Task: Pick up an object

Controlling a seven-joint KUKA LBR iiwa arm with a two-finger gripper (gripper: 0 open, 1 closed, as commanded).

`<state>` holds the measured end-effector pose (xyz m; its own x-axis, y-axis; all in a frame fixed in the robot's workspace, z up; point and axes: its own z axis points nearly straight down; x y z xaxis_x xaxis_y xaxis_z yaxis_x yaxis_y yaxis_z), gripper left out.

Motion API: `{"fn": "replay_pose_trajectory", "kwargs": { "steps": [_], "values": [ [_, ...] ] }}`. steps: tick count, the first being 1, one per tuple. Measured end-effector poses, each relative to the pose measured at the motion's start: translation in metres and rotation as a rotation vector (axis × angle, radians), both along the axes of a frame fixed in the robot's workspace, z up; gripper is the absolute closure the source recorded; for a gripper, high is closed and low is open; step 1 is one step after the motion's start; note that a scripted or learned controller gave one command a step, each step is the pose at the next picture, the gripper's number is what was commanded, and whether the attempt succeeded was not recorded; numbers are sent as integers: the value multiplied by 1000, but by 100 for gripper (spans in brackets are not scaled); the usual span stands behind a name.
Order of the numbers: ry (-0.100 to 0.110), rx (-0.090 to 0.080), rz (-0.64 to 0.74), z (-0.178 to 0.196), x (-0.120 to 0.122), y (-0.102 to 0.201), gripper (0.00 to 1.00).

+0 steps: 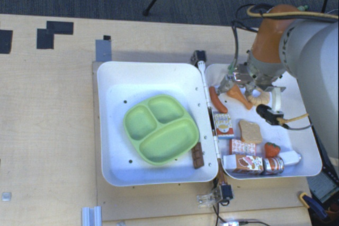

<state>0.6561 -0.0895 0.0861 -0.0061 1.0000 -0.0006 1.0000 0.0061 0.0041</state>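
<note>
The arm comes in from the right of the frame, orange band up top, and the gripper (239,81) is down low in the upper part of the right bin (312,166). Whether it is open or closed, I cannot tell from this angle. Just beside it lies a carrot (239,96), tip pointing lower right, and a red sausage (217,99) sits left of that, near the bin's edge. Below them: a small carton (223,125), a slice of bread (250,131), a strawberry (271,150), and a can (255,165) lying flat along the bottom. Over in the left bin (111,166), centre of frame, a green plate (161,128) with a brown bar (197,156) at its lower right corner.
</note>
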Motion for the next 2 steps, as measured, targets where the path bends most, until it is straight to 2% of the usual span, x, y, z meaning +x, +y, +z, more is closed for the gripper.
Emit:
{"fn": "replay_pose_trajectory", "kwargs": {
  "steps": [1, 2],
  "values": [
    [-3, 0, 2, 11, 1, 1, 100],
    [-1, 2, 0, 100, -7, 50, 100]
  ]
}}
